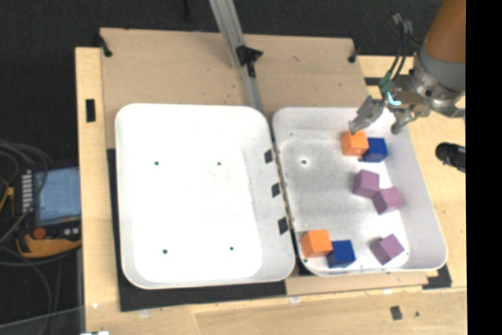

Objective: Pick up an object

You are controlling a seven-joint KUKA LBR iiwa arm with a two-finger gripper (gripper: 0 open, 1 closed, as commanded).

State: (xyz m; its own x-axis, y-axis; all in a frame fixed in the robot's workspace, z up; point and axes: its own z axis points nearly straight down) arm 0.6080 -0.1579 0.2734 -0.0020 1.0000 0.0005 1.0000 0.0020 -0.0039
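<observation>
Pincer point(385, 115) over the top right corner of the right bin point(314, 192), fingers spread apart, nothing between them. Orange cube point(354, 143) just below the left finger point(366, 116), lying on the bin floor and touching a blue cube point(376, 149) on its right. Two purple cubes point(365, 183) point(388, 200) lower down, close together. Near the bottom edge, another orange cube point(317, 242) against a second blue cube point(341, 253), with a third purple cube point(387, 249) beside them. Left bin point(196, 192) alongside, white like its neighbour.
</observation>
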